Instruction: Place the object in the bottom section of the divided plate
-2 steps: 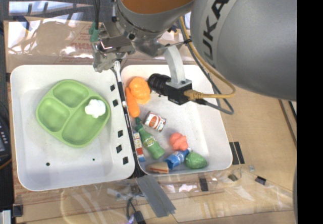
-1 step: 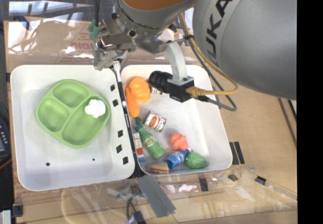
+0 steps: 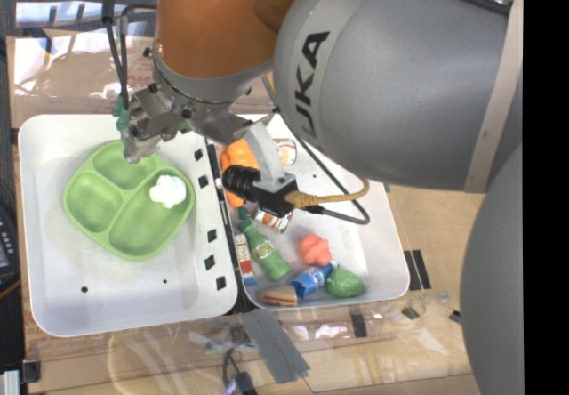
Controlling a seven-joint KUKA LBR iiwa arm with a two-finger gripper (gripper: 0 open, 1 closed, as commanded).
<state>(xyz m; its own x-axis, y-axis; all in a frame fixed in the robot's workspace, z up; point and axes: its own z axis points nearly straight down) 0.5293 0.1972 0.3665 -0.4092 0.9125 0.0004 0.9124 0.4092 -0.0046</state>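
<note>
Nearest us, along the front of the right bin (image 3: 391, 282), we see small toys bunched together: a green lump (image 3: 345, 282), a blue wrapped piece (image 3: 310, 281), a pink figure (image 3: 314, 249), a green bottle (image 3: 267, 258) and a sandwich-like piece (image 3: 278, 297). An orange toy (image 3: 238, 156) lies further back, half under the arm (image 3: 391, 55).

In the left bin (image 3: 36, 206) sits the green divided plate (image 3: 98, 197), and a small white object (image 3: 168, 191) rests in its lower right section, against the ridge. If this is the task's object, we judge it already roughly where it belongs.

Furthest back, the jaws (image 3: 135, 146) hang over the plate's far rim; we cannot tell whether they are parted or closed, and nothing shows between them.

The risk, as we read it: they sit so near the rim that a careless move could nudge the plate or roll the white object over the ridge into another section
</note>
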